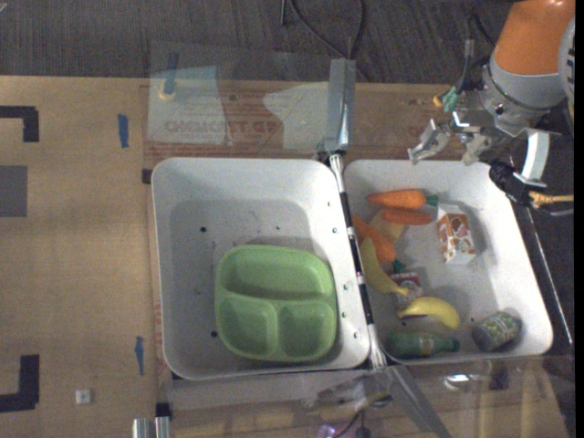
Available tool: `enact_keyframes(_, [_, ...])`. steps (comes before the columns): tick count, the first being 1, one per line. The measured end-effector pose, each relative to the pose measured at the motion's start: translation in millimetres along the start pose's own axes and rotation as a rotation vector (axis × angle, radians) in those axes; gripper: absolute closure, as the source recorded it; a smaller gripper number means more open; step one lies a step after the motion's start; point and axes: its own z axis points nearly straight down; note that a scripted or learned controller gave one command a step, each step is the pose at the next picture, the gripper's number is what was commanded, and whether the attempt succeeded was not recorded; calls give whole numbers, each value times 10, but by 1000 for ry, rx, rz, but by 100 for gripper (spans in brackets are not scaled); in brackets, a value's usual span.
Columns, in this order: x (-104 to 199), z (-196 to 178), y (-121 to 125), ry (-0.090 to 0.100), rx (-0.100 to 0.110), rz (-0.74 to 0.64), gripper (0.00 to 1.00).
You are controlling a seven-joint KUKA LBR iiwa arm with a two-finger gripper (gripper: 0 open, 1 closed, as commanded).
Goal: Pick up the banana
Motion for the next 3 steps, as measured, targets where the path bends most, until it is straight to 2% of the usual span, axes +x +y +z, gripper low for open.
enact_keyframes(1, [-308, 420, -504, 0, 0, -106, 0])
enact_keyframes(2, [-228, 477, -1525, 0, -1, -182, 0])
enact_keyframes(3, [-41, 1162, -1777, 0, -1, -234, 0])
